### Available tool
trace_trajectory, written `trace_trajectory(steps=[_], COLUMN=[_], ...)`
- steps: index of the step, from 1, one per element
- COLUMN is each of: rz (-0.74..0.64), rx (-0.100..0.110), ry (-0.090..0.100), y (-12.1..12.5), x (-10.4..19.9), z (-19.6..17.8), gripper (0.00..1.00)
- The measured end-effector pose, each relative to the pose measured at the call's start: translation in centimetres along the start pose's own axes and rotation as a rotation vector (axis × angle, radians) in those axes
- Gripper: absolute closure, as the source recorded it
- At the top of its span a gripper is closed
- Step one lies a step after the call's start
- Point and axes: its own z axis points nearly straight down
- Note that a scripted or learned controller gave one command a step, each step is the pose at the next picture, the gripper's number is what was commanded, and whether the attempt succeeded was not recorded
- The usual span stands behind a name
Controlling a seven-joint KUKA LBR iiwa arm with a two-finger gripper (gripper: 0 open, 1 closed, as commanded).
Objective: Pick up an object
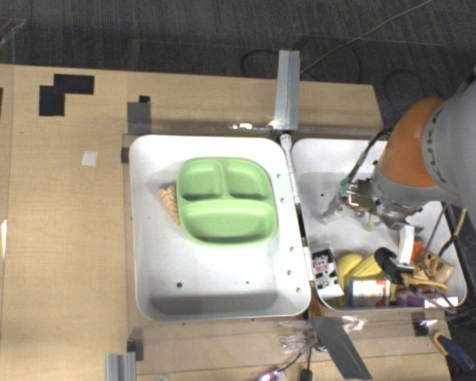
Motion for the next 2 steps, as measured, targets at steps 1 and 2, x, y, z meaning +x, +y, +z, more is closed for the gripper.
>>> trace_trajectory(steps=[1,2], rz=[-0.115,-0.275], rx=[0.000,-0.002], ry=[-0.001,-0.001], y=[7.8,4.2], x=[1.9,0.1], z=[0.3,0.1], gripper=[0.00,0.00])
